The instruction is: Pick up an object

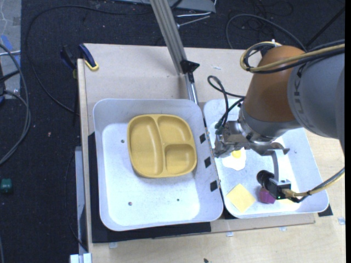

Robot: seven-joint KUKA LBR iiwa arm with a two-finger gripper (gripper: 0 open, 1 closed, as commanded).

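Can't tell gripper (229,147) state; it's low in right bin (312,163) near its left wall, w/ wrist blocking the tips. Fried egg (236,160) lies just beside it. Yellow cheese slice (241,196) nearer front edge, purple piece (266,196) to its right. Left bin (109,163) has yellow divided plate (162,145), well apart from arm (285,92).

Wooden bench (137,73) bears two white bins (109,163) (312,201) side by side.
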